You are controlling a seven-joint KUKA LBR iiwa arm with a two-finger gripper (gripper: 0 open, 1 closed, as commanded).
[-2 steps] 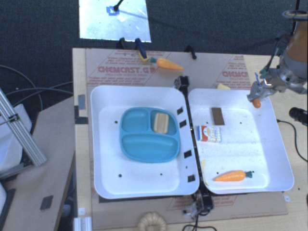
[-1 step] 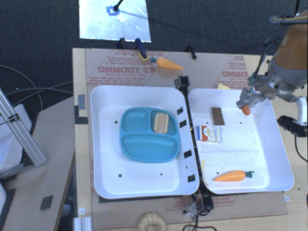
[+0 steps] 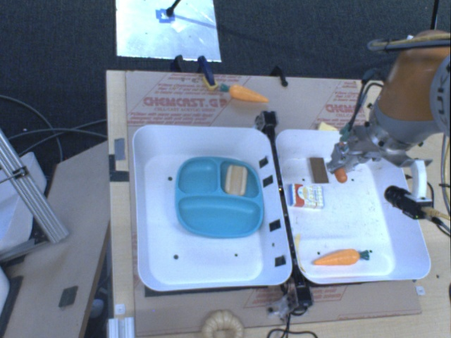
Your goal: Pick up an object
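1. Nearest the camera, at the desk's (image 3: 331, 97) front edge, lies a pale coiled rope ring (image 3: 225, 324); just behind it sits the right shallow white bin (image 3: 409, 259) with an orange plastic carrot with a green top (image 3: 340, 258) lying along its front wall, long axis roughly left to right, green end to the right.
2. Over the back of that bin hangs the gripper (image 3: 343, 162), low, with a small orange ball-like piece (image 3: 341, 176) right at its tip. I cannot tell whether it is parted or closed, nor whether that piece is gripped.
3. Just to the gripper's left lies a small brown rectangular block (image 3: 318, 170), long axis front to back; a little nearer the front-left lies a small white printed carton (image 3: 307, 196).
4. Count in the right bin: one carrot, one block, one carton, one orange piece.
5. Left shallow white bin (image 3: 158, 259): one blue divided plastic tray (image 3: 211, 206) holding one tan bread-like slice (image 3: 235, 180).
6. A second orange carrot (image 3: 243, 93) lies behind the bins.
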